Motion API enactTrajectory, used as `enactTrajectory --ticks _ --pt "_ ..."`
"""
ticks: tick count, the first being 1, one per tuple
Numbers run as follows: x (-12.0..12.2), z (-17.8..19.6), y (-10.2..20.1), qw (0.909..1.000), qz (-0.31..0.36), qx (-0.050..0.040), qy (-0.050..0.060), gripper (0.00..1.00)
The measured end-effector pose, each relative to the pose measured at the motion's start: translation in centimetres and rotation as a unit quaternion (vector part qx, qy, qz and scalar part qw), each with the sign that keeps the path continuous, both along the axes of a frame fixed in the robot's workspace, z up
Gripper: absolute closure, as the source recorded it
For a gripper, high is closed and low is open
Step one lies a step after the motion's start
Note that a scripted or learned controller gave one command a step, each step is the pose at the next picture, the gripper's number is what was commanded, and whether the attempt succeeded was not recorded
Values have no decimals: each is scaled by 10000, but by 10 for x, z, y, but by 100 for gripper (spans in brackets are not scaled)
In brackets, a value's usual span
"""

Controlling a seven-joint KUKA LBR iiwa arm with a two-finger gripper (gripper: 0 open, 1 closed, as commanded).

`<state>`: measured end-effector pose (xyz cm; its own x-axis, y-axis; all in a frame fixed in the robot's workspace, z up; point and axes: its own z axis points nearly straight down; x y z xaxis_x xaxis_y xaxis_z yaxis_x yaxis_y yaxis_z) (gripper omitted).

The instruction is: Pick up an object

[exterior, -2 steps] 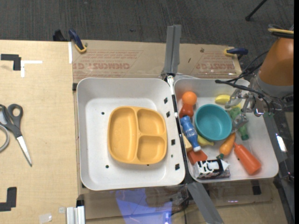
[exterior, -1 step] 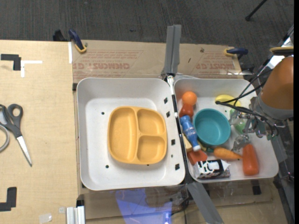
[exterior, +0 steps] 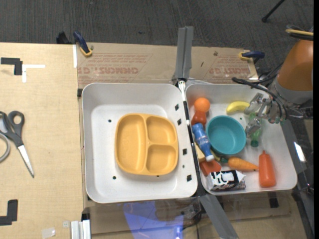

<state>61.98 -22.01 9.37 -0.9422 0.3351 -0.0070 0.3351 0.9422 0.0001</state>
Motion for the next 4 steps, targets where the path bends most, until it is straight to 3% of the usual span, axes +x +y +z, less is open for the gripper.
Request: enactTrajectory --ticks 1,2,3,4 --pt "15 3 28 9990 -437 -81 8 0" --pt "17 1 47 9993 -374 -29 50 0" --pt "-11 0 14 9933 -1152 10 13 0" --pt "-10 10 14 9935 -1139 -1 -12 100"
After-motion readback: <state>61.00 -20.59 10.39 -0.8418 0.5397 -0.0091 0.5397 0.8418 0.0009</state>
